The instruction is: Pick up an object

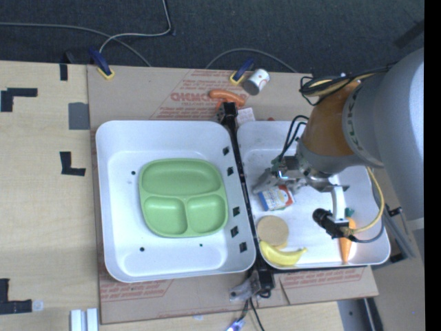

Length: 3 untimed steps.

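Note:
My gripper (pixel 276 180) hangs low in the right bin (pixel 256 138), directly over the top edge of a small white, blue and red carton (pixel 275 199). Whether it touches the carton I cannot tell. In front of the carton lies a round tan disc (pixel 273 229). A yellow banana (pixel 281 255) rests against the bin's front wall. An orange carrot (pixel 346 247) sits at the front right, partly behind the wrist hardware. The grey arm with its orange band (pixel 329 126) covers the bin's right back part.
The left bin (pixel 114 185) holds a green divided plate (pixel 183 196) at its middle. Clips and a divider run along the seam between the bins (pixel 236 185). Behind the bins lie an orange-handled clamp (pixel 227 96) and a small white cylinder (pixel 255 81) on the cardboard.

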Each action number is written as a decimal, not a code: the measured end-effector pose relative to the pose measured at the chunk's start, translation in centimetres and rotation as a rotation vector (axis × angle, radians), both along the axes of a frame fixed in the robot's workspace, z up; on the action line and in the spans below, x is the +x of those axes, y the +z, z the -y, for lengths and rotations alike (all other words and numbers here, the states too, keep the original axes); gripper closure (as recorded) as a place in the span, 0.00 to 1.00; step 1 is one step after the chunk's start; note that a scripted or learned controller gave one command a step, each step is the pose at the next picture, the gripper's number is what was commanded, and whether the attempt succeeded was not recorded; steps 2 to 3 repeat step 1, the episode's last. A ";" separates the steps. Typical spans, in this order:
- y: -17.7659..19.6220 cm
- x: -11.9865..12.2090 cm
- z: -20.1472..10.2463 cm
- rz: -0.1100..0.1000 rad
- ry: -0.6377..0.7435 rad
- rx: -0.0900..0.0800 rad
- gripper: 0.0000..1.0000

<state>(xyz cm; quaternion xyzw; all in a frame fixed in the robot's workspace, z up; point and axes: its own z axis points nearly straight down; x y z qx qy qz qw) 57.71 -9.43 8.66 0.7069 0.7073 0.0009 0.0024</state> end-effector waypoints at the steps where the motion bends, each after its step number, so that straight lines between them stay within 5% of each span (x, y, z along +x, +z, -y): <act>1: 0.9 0.0 0.0 -0.001 0.001 0.001 1.00; 3: 0.9 0.0 0.0 -0.001 0.001 0.001 1.00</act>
